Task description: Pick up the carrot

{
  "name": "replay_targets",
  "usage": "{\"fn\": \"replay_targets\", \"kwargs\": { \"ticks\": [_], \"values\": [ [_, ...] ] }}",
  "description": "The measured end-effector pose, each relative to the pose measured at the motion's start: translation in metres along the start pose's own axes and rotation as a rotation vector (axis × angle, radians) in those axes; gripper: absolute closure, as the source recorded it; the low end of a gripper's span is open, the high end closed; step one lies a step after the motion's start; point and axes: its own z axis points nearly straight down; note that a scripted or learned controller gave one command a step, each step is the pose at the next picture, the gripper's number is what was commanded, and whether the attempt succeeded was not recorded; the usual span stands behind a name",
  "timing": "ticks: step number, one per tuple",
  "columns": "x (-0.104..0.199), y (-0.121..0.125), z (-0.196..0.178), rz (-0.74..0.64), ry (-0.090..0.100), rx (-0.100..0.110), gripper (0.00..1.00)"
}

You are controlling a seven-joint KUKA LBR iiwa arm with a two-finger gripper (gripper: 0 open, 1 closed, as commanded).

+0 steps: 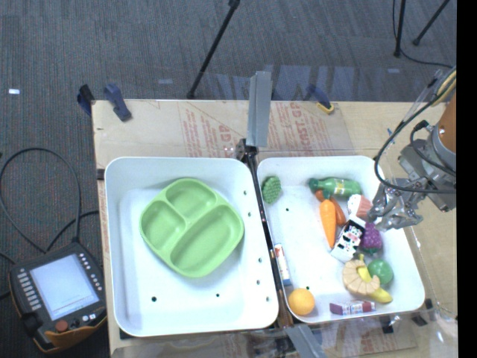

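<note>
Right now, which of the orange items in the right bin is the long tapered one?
The carrot, lying lengthwise mid-bin below the green bottle. The other orange item is a round orange at the bin's near edge.

A grey metal wrist block (426, 171) is seen, with an orange patch (449, 125) above it. Black cables (395, 142) are looped beside it. The end effector (393, 213) is built of grey, angular parts.

Smooth, glossy white plastic bins (119, 200); matt green plastic plate (192, 227); carrot (328, 222), seemingly smooth plastic; bare wooden bench (186, 125).
</note>
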Motion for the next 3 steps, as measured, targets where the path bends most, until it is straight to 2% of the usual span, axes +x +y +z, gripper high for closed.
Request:
{"fn": "replay_targets", "kwargs": {
  "ticks": [1, 2, 3],
  "values": [
    [-0.022, 0.035, -0.168, -0.157, -0.002, 0.000, 1.00],
    [-0.021, 0.034, -0.162, -0.153, 0.006, -0.008, 0.00],
    [-0.012, 0.019, 0.006, -0.109, 0.017, -0.018, 0.00]
  ]
}}
